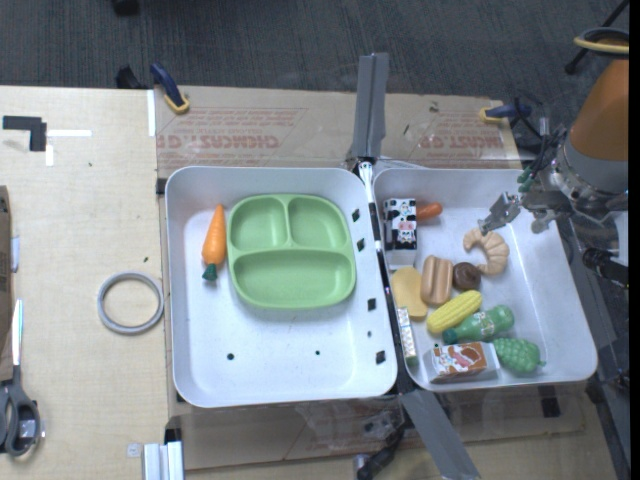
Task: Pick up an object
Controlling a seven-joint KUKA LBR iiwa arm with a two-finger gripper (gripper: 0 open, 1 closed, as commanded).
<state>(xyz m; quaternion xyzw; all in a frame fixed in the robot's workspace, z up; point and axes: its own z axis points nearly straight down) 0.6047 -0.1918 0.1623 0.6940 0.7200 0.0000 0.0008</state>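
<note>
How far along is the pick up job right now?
Nothing is lifted yet. The hand hangs over the right bin, just above the croissant, which lies on the bin floor with the other toy foods. Grasping and lifting remain.

Both bins (270, 368) are smooth white plastic with a slight sheen. The divided plate (292, 251) is matt green plastic. The carrot (213, 236) and corn cob (453, 311) look like smooth moulded plastic. The bench (80, 218) has a pale, matt wood-grain surface. Brown cardboard (250, 133) lies under the bins. The tool (500, 213) is bare grey metal.
</note>
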